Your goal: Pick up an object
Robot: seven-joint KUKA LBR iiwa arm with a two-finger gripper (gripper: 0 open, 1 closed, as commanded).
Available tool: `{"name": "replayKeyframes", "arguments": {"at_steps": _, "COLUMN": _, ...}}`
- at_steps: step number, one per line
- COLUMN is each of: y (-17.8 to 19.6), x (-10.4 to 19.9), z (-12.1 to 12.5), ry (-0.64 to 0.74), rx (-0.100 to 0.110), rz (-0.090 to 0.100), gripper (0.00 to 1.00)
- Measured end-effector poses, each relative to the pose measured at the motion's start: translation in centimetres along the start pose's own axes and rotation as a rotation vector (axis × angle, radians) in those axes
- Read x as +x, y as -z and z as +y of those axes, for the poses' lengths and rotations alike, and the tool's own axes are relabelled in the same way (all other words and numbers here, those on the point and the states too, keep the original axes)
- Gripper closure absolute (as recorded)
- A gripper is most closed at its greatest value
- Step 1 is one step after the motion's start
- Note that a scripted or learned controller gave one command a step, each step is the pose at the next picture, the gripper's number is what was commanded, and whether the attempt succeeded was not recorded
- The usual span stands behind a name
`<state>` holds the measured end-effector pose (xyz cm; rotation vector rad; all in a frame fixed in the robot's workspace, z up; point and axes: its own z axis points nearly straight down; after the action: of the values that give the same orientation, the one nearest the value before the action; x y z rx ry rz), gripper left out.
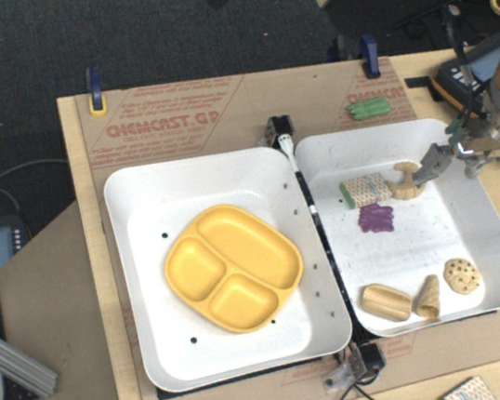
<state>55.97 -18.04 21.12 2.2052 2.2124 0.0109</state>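
Observation:
The right white bin (477, 205) holds several small objects. At its back lie a speckled green-and-tan block (364, 190) and a tan curved piece (407, 182), with a purple piece (376, 218) just in front of them. Along the front are a bread roll (385, 302), a tan cone (427, 298) and a cookie (461, 275). My gripper (432, 163) reaches in from the right over the bin's back right part, its tip close beside the tan curved piece. Nothing can be seen held in it.
The left white bin (137, 259) holds a yellow divided plate (232, 266). A green item (368, 109) lies on the brown board behind the right bin. Blue clamps (368, 55) grip the board's back edge. A cable runs between the bins.

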Motion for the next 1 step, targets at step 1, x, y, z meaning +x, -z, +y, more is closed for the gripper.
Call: {"name": "replayKeyframes", "arguments": {"at_steps": 1, "y": -10.62, "x": 5.22, "z": -1.94, "ry": -0.001, "rx": 0.022, "rz": 0.011, "gripper": 0.0}}
